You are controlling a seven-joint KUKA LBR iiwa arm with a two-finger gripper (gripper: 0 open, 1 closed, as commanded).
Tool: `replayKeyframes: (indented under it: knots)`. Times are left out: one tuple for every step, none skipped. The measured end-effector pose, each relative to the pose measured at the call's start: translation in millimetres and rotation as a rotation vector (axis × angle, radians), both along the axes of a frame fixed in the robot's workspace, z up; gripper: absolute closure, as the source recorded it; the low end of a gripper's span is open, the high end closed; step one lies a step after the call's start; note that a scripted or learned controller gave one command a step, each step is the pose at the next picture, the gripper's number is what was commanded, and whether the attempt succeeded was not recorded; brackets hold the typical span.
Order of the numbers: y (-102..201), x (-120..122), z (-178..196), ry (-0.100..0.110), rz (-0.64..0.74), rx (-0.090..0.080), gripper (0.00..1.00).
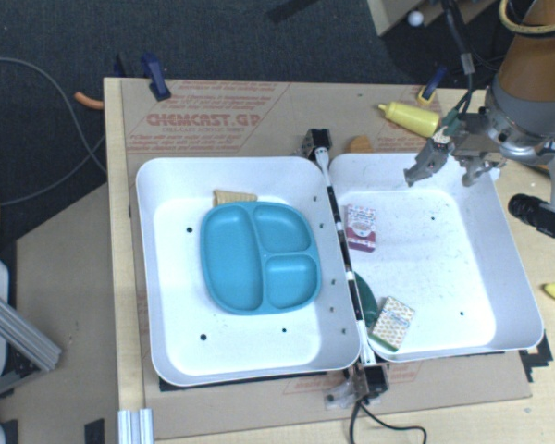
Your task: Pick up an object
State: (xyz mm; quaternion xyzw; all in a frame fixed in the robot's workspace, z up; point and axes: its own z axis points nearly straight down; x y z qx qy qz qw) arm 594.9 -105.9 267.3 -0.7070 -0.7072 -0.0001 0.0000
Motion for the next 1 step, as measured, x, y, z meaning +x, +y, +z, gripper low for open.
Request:
replayKeyframes:
  knots:
    - [30.7, -1.8, -83.4, 0.002, 0.000, 0.000, 0.00]
